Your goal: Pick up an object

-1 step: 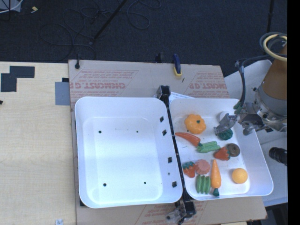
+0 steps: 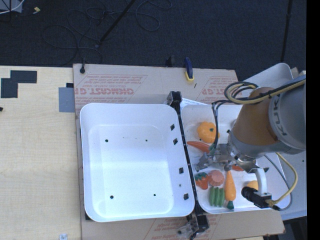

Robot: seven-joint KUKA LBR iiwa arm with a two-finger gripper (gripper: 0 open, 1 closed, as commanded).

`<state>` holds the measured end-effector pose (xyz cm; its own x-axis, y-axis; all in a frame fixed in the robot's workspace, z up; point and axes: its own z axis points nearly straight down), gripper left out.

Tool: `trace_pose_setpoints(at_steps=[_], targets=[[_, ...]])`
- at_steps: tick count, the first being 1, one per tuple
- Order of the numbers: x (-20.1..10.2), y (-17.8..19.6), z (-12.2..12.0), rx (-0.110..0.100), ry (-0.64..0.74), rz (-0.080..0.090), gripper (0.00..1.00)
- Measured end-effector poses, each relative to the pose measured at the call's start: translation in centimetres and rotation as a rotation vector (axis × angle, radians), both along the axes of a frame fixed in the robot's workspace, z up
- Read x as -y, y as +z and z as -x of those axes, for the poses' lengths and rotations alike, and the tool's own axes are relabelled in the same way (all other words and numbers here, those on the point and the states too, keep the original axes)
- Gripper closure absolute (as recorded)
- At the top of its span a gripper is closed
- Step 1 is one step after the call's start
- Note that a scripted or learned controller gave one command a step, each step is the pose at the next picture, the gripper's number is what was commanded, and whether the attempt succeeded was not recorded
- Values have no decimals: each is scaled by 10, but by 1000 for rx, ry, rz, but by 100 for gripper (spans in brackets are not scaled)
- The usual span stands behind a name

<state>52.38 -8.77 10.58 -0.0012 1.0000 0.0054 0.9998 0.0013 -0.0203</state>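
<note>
- Hovering low in the right bin, the gripper is reaching among the toy food; whether it is released or clenched, I cannot tell.
- Judging by this, the arm is lining up a grasp, and nothing is lifted yet.
- The likeliest target, a pink round piece, is lying just below the gripper.
- Next, the hand is needing a straight descent onto one item.
- Crowding the gripper are a red pepper at its upper left, an orange fruit above, and a carrot and green beans below.
- The left bin is sitting well apart from the gripper.
</note>
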Motion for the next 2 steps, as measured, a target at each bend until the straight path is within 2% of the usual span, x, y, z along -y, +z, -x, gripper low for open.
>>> trace_pose_setpoints(at_steps=[1,2], targets=[[25,-16,-76,26,2,9,0],[-5,-14,-123,26,3,7,0]])
